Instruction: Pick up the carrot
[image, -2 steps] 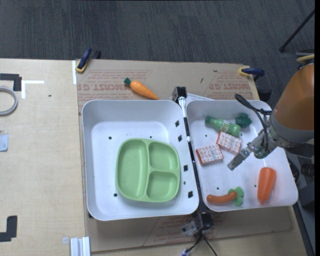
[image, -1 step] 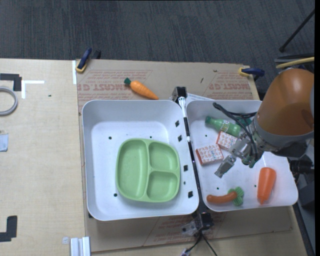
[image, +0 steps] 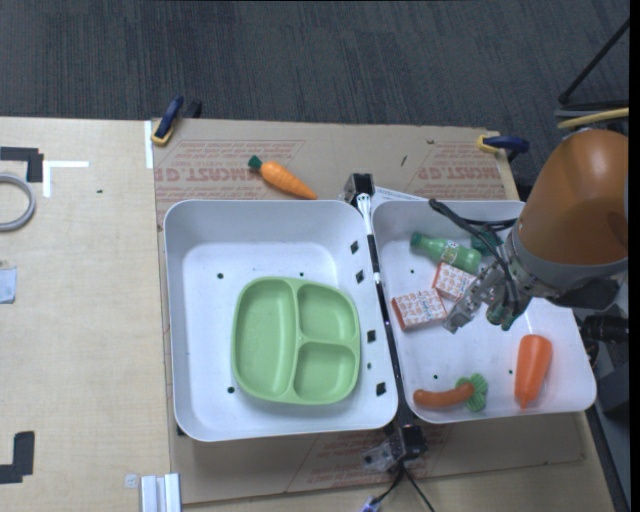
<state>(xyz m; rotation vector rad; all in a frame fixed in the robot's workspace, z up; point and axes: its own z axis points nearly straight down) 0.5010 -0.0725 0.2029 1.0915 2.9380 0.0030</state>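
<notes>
arm (image: 585, 215) loomed at right edge | gripper (image: 480, 305) hung over right bin (image: 560, 400), grip state: cannot tell | carrot (image: 532, 368) lay lower right, near gripper, not touching

You are looking down from a single fixed camera set high above the table (image: 80, 350), tilted at a slant rather than straight down. Dark floor runs along the top edge, so the far side lies there. Two white bins sit side by side: the left bin (image: 190, 250) near centre, the right bin (image: 560, 400) toward the right edge. The arm (image: 580, 210) enters from your right, large and close to the lens.
</notes>
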